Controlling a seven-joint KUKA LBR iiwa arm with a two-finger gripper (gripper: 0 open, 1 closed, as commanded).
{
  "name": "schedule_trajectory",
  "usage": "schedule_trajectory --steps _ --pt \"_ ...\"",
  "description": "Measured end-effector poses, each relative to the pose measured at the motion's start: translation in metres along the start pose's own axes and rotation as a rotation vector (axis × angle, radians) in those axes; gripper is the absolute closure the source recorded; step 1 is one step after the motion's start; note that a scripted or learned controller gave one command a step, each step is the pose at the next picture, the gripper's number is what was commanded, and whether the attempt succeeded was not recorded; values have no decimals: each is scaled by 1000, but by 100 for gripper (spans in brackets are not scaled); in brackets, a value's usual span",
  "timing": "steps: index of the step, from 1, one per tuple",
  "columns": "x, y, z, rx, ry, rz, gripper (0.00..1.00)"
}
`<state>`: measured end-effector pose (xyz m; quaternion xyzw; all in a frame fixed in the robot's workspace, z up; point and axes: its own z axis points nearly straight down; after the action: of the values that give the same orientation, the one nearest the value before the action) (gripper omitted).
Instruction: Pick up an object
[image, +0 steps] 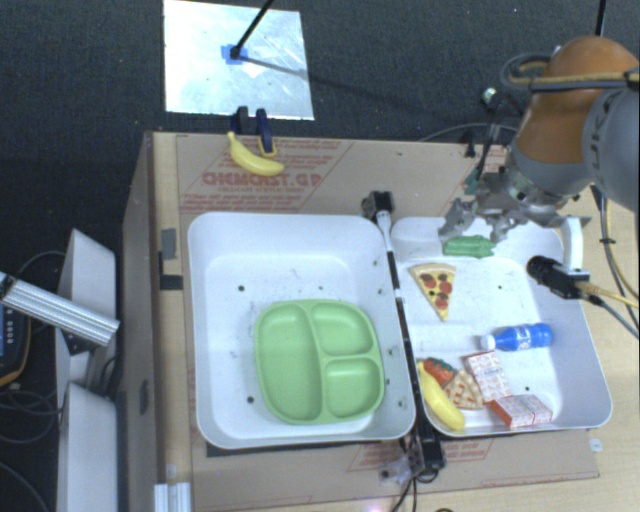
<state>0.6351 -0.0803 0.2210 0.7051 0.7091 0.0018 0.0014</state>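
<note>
Nearest, a small red-and-white carton (520, 409). Farther back, the claw (480, 222) hovers spread above a flat green plastic piece (468, 246); descend straight, straddling its narrow width.

Two white bins sit side by side on the bench: a left bin (215, 260) and a right bin (580, 400). There is one green divided plate (318, 360). Two bananas show, one (252, 157) on the bench and one (443, 392) in the right bin. There are two pizza slices (436, 287) (462, 387), one blue bottle (520, 338), one green object (468, 246), and two red-and-white boxes (487, 372) (522, 409).
</note>
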Motion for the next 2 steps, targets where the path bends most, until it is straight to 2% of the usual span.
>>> schedule_trajectory --steps 2 --pt "55 -38 -22 4 0 0 100"
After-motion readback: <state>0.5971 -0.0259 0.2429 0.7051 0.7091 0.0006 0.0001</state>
